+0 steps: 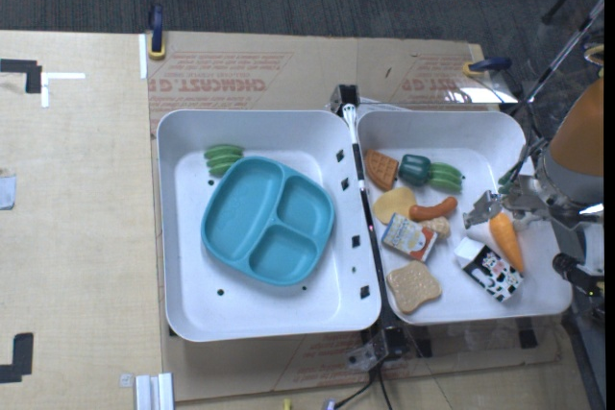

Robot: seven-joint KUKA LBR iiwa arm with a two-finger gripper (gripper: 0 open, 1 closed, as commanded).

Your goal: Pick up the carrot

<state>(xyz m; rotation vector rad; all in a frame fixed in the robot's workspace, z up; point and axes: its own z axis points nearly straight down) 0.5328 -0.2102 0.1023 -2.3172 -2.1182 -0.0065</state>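
The carrot (506,241) lay in the right bin (480,125), close to that bin's right wall, its thick end up and its tip slanting down toward the near edge. The gripper (488,206) hung just left of the carrot's upper end, the grey arm (567,170) coming in over the right wall behind it. I couldn't make out how far the pincer was parted, nor whether it had hold of anything; the metal there was too small and cluttered to read.

Just below the carrot sat a black-and-white carton (492,270), touching its tip or nearly so. Further left of the carrot were a sausage (434,206), a small juice box (409,238) and a slice of bread (413,287). Well left of the carrot, in the other bin (183,302), rested a blue divided plate (268,221).
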